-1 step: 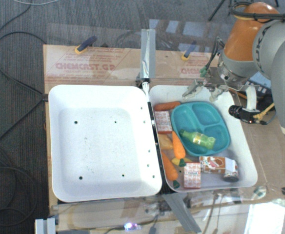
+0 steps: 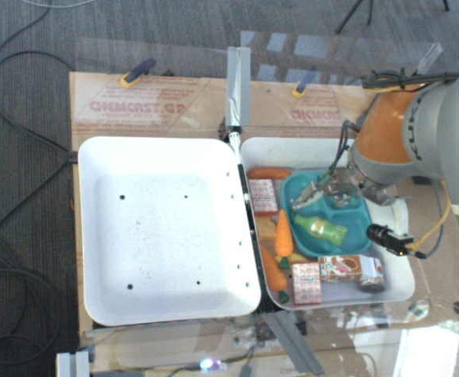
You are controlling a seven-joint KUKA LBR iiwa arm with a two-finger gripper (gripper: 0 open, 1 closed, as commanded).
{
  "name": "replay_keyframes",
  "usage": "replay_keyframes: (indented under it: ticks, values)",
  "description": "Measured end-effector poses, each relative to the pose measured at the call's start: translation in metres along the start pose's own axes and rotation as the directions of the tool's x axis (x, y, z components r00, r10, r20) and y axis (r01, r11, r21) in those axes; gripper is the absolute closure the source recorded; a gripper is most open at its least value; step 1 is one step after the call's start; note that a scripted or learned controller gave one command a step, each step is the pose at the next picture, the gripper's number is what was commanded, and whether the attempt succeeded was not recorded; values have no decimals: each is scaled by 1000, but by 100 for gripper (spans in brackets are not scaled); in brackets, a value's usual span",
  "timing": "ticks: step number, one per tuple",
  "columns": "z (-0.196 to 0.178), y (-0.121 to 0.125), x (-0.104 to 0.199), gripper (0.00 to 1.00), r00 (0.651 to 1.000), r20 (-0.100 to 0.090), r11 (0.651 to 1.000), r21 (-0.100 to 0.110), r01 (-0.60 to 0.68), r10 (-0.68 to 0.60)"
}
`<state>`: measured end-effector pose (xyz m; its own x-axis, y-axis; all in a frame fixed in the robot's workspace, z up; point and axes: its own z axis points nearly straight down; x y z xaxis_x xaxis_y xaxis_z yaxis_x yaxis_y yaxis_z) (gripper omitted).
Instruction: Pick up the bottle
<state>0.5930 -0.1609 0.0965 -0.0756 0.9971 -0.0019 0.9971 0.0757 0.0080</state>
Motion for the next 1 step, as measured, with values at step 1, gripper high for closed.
replay_keyframes:
  ticks: [1]
  values:
    - [-11, 2, -2, 100, 1000, 2, 1000, -5, -1, 1]
